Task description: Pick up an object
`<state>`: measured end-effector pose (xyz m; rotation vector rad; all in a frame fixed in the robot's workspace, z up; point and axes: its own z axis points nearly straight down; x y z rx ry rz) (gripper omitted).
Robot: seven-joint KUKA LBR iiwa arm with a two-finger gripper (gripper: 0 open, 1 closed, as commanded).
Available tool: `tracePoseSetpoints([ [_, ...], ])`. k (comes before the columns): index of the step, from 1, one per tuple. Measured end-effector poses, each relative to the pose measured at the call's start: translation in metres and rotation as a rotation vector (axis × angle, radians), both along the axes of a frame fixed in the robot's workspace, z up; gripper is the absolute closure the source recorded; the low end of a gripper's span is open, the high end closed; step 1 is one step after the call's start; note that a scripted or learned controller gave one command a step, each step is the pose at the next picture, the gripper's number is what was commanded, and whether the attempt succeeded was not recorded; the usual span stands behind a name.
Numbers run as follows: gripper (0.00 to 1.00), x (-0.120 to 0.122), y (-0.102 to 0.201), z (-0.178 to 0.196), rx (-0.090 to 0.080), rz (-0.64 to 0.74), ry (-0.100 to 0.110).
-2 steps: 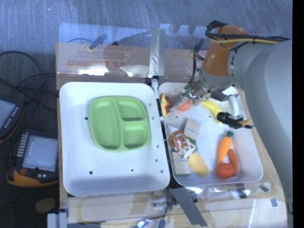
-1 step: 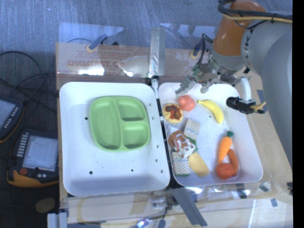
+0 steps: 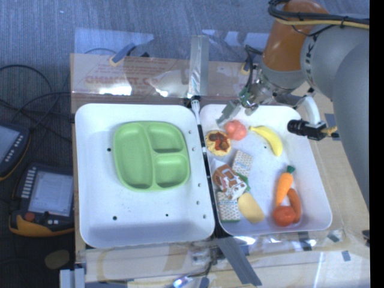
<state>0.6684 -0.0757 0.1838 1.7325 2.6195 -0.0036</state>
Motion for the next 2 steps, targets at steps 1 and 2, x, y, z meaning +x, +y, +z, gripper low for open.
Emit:
tracePoseSetpoints([
  [1, 0.00, 0.002, -0.039, -0.078, 0.001, -0.009, -0.015],
  [2, 1.00, 0.004, -0.037, -0.067, 0.003, -0.006, -0.019],
])
